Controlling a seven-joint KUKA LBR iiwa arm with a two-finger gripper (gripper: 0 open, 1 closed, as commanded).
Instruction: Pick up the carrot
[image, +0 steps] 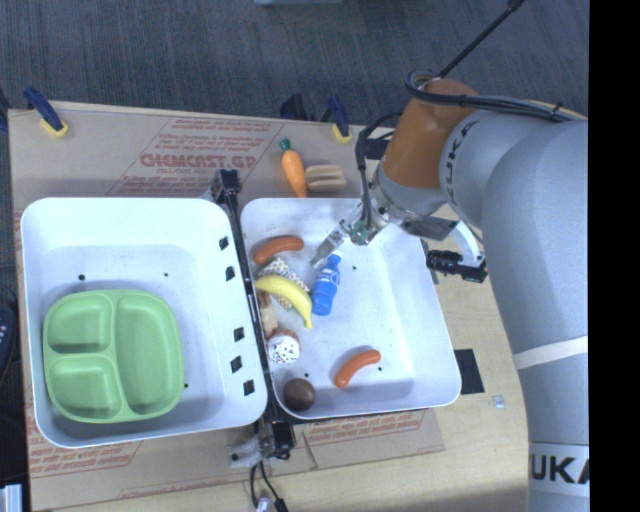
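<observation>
Carrot, orange plastic with a green tip (292, 170), lies outside both bins, on the cardboard sheet (190, 150) just above the right white bin's (440, 350) top rim, upper centre of frame. A tan bun-shaped toy (325, 179) sits just beside it on the right.

Gripper (330, 250) hangs inside the right bin near its top edge, tips just above the blue plastic bottle (325, 284). Fingers look slightly spread with nothing between them; small in frame, so low confidence.

My read: approach not started. To do it well: lift clear of the bin rim, shift toward top-left of frame, align the jaws across the carrot's narrow width, and come down on its mid-body, away from the bun. It's smooth and tapered, so it could well squirt out of an off-centre pinch.

The bin also holds two orange-red sausages (277, 246), a yellow banana (288, 295), a white spotted ball (284, 349) and a brown round item (298, 393). The left bin (60, 225) holds a green divided tray (112, 353). Blue clamps (45, 112) pin the cardboard; grey carpet (180, 50) beyond.
</observation>
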